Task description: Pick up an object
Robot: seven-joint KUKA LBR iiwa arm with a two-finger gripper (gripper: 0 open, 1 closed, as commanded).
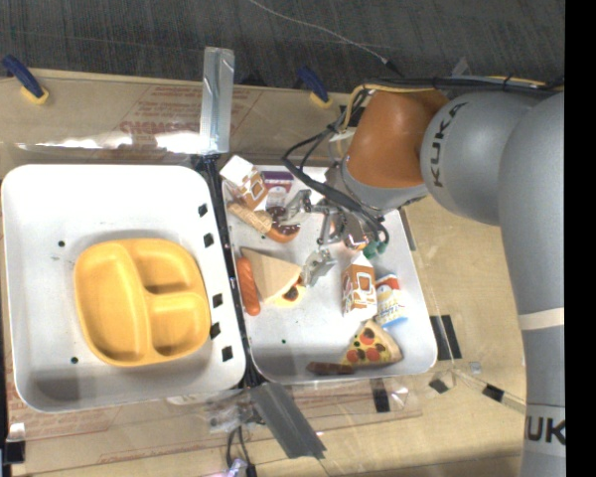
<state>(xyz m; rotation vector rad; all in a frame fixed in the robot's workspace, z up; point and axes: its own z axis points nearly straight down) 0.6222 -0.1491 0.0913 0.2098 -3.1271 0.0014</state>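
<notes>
Hung low over the right bin (417, 306), claw (323, 251) just above the toy food; finger state impossible to tell from this slant. Nearest candidates: cheese wedge (270, 274) touching the sausage (248, 286) on its left, small carton (358, 286) to the right, pizza slice (372, 344) nearer the front wall. Yellow divided tray (139, 299) alone in the left bin (30, 207). Probably best aimed at the wedge: centred over its thick part, straddling the narrow sides, clear of the sausage, lowered straight, closed gently before lifting off the worktop
</notes>
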